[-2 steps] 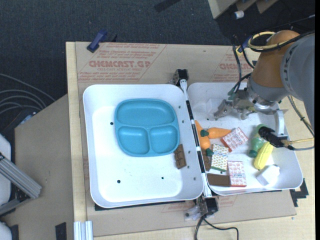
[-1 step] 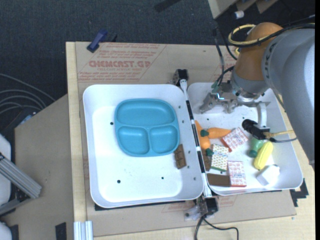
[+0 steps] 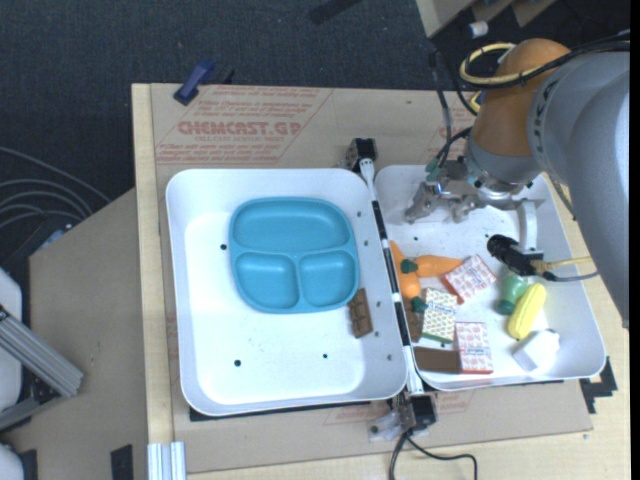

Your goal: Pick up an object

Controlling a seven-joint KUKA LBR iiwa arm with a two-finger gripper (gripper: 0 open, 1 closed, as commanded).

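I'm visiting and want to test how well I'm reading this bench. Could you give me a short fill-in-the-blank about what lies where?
1. The blue tray with three compartments lies in the ____ bin.
2. The carrot lies in the ____ bin.
3. The gripper hangs over the ____ bin's far end.
4. The small brown block lies beside the tray's ____ corner nearest the divider.

Missing words: left; right; right; lower
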